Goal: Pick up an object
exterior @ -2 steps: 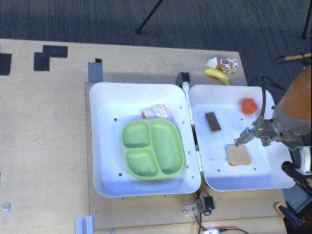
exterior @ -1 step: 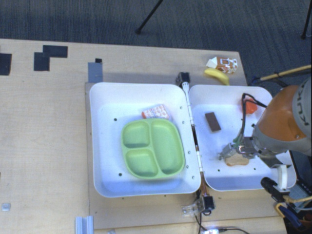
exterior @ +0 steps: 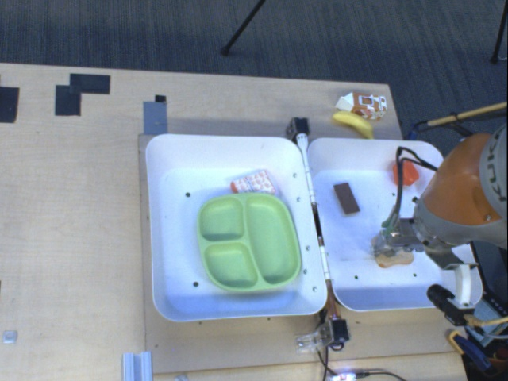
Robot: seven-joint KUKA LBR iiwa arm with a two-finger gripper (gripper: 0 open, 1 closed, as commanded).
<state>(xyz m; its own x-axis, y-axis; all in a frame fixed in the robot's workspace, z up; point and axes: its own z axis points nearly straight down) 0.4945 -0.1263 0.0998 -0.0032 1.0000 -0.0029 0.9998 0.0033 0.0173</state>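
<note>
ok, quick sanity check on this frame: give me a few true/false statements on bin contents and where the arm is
1. The green divided plate lies in the left bin. True.
2. The dark brown block lies in the left bin. False: it is in the right bin.
3. The gripper is over the right bin, at a small tan object. True.
4. The yellow banana lies in the right bin. False: it is on the bench, behind the bins.

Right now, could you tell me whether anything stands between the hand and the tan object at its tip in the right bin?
Nothing visible does. The hand sits right over the tan object in the right bin. The brown block and the orange item lie apart, farther up the bin.
</note>
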